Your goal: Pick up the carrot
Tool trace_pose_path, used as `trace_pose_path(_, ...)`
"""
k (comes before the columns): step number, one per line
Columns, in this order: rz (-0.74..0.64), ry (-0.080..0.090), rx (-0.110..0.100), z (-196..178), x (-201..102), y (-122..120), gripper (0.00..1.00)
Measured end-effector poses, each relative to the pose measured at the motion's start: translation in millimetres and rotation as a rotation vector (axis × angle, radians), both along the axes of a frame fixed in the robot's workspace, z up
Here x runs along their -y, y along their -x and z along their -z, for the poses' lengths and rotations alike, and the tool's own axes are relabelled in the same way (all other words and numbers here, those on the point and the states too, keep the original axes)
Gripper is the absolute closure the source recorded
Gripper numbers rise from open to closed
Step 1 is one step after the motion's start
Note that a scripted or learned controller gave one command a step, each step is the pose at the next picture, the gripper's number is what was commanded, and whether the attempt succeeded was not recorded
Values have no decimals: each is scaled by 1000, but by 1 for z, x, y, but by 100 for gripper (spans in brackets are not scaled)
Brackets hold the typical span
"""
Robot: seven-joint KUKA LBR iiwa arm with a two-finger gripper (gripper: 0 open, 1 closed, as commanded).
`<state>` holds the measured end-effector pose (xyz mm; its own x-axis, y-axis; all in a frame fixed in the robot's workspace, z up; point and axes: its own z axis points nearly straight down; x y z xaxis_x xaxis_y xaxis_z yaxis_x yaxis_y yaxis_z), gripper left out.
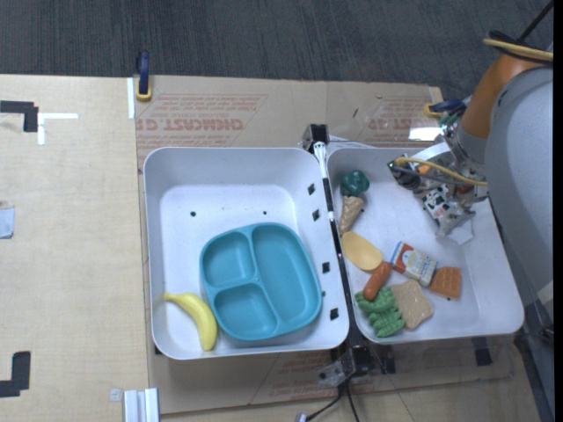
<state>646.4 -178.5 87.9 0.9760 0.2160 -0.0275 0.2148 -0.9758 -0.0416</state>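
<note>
- Nearest the camera, along the front wall of the right bin (493,328), lies a knot of toy food: a green leafy piece (380,313), a slice of bread (412,304), and the carrot (377,280) just behind them
- The carrot is a short orange stick lying on the bin floor, its long axis slanted from lower left to upper right, its lower end touching the green leaves
- Just beside it sit a pale yellow chip-shaped piece (361,251) on the left and a small juice carton (414,263) on the right, so the sides are crowded
- In the left bin (167,236) rest a teal divided plate (260,280) and a banana (197,316), well apart from the job
- Farther back in the right bin stands an ice cream cone (353,202) with a dark green scoop
- Farthest, the gripper (440,202) hangs over the back right part of that bin; whether the jaws are spread or pressed together cannot be told from here
- The carrot lies toward the front and left of the jaws, so I judge the coming move must travel that way and descend with the jaws set across the stick's slant
</note>
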Motion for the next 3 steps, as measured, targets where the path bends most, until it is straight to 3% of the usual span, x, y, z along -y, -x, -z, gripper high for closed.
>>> trace_pose_path(3, 0, 0, 0, 0, 0, 0, 0)
